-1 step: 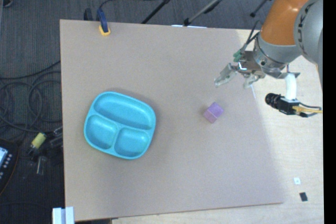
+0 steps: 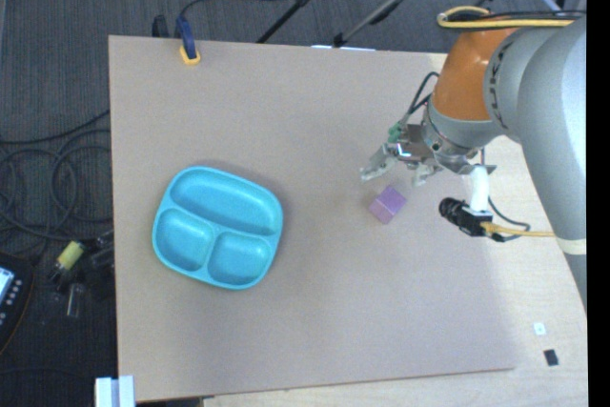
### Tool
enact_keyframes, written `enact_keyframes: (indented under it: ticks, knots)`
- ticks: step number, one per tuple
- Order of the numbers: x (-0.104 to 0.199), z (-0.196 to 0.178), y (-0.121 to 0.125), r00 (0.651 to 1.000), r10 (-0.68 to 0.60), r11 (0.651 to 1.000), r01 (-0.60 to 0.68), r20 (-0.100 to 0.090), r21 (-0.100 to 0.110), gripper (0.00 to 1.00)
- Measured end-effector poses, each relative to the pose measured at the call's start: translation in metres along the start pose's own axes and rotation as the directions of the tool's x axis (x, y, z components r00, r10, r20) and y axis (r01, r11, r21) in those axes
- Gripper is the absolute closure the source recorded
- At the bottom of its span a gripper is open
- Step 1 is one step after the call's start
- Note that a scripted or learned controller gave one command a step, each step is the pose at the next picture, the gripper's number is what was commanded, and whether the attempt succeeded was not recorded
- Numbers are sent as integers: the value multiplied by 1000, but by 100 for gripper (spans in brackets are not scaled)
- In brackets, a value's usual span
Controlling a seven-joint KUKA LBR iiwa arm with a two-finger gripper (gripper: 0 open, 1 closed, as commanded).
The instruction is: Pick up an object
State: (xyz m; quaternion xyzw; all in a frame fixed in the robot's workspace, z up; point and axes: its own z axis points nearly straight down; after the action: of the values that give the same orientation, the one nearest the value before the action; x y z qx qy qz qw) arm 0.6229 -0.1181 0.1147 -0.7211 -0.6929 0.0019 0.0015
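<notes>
Since the gripper's [image 2: 393,165] open fingers [image 2: 374,171] hang just above the cube [image 2: 388,204], we've grabbed nothing yet.

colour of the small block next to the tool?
Light purple. The block lies on the tan board, just below the tool, clearest in the camera view.

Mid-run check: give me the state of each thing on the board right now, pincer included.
Pincer: above the board, just up-left of the purple block, nothing seen between its fingers.
Purple block: lying on the board, not lifted.
Blue divided tray: flat on the board, far from the arm.
Blue-and-yellow clamp: at the board's far edge.
</notes>
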Motion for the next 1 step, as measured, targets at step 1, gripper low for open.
enact_keyframes:
  ticks: [1]
  knots:
    - [13,31,-24,999,43,999,-43,1,-4,0]
